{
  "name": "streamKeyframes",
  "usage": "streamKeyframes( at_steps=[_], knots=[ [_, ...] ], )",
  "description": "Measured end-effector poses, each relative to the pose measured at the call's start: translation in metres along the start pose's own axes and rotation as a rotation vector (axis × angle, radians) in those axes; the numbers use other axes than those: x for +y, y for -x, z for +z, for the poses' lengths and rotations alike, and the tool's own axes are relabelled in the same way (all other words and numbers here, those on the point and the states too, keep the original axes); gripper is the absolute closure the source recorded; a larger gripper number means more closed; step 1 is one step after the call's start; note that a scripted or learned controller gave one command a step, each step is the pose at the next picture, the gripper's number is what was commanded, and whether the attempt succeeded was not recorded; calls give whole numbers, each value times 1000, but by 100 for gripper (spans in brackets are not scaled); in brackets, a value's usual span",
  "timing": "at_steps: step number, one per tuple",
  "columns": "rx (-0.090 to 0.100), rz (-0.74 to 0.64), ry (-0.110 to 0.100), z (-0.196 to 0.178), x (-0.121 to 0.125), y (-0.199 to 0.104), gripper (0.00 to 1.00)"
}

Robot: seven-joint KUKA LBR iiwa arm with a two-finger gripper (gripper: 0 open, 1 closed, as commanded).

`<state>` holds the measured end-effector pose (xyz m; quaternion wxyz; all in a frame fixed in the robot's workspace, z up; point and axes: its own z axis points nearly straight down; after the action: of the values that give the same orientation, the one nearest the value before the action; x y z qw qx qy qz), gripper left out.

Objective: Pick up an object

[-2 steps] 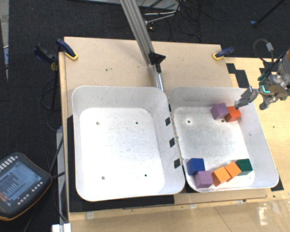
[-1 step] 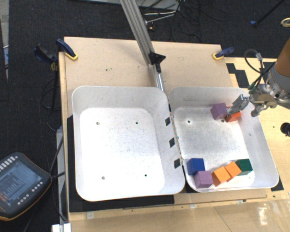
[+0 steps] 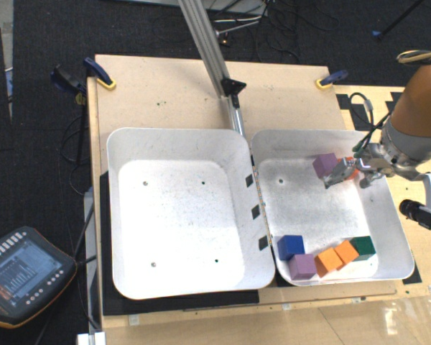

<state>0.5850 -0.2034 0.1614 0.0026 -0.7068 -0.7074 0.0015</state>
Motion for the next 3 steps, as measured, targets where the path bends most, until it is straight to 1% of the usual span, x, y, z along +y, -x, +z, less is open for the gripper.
streamKeyframes(
  at_steps=[1,2,3],
  knots=[
    [0,0,0,62,-4,-7,0],
    [-3,1,8,48,-2,-6,100],
    [-5,-1,14,-16,2,-1,100]
  ],
)
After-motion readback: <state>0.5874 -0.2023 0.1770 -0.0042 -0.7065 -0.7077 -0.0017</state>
